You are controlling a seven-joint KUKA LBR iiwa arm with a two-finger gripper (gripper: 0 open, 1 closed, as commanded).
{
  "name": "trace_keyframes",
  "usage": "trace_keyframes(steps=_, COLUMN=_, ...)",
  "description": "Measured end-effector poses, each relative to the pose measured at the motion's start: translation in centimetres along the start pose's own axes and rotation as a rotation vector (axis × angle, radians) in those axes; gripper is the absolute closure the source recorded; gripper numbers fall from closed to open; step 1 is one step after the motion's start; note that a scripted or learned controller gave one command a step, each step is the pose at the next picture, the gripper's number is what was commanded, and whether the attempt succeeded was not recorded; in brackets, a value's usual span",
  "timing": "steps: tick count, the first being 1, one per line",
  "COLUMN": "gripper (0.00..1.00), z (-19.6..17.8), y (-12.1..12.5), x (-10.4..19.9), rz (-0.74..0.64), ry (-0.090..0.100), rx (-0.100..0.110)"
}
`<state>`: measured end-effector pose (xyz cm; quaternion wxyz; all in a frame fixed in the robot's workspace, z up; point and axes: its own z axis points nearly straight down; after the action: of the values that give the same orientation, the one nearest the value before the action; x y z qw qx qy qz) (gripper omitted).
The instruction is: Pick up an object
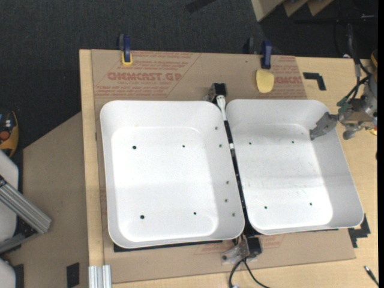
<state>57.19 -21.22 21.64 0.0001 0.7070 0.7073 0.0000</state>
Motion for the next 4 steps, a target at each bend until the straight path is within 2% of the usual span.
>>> trace_keyframes(steps=1, gripper=0.0, z=-19.6, y=-4.9, x=1.9, rz=-0.002, ry=-0.006, rx=-0.02)
trace_keyframes(steps=2, gripper=1.0, z=-19.6, y=-4.8, x=1.9, rz=-0.001, ry=-0.004, rx=-0.006)
trace_keyframes(steps=3, gripper=1.0, z=-7.8, y=1.8, x=4.2, rz=-0.003, ry=0.002, rx=0.003)
trace_keyframes(steps=4, gripper=1.0, z=-0.4, y=2.2, x=14.3, rz=-0.01, ry=0.006, rx=0.009)
